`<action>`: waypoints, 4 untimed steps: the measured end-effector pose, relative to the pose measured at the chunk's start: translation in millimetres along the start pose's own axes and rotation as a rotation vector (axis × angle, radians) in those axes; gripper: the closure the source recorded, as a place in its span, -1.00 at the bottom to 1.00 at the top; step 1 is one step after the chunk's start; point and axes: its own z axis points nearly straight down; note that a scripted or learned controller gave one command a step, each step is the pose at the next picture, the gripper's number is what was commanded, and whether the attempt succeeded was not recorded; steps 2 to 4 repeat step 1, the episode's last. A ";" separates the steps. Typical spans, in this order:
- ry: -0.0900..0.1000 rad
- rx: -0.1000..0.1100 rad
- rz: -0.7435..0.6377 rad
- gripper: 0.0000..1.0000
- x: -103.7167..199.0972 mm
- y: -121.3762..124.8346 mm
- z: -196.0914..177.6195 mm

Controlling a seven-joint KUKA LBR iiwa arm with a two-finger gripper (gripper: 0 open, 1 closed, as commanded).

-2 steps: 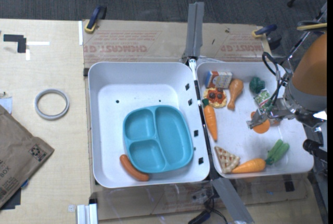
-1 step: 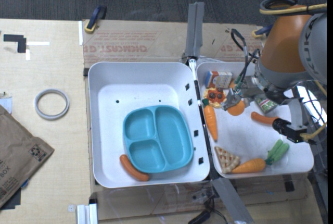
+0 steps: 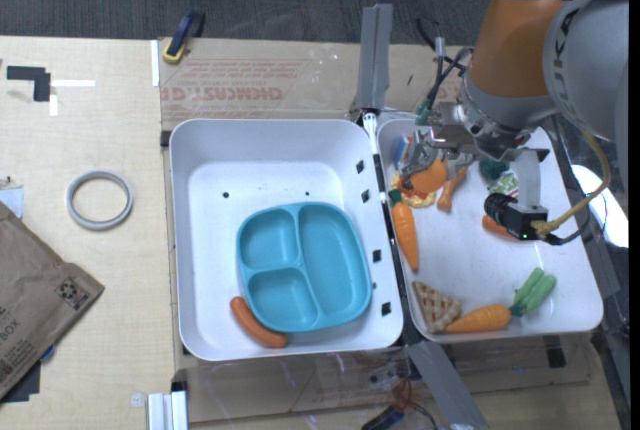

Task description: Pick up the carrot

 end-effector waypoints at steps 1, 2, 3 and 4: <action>0.001 0.001 -0.425 1.00 34.8 -32.6 34.0; 0.001 0.001 -0.425 1.00 34.8 -32.6 34.0; 0.001 0.001 -0.425 1.00 34.8 -32.6 34.0; 0.001 0.001 -0.425 1.00 34.8 -32.6 34.0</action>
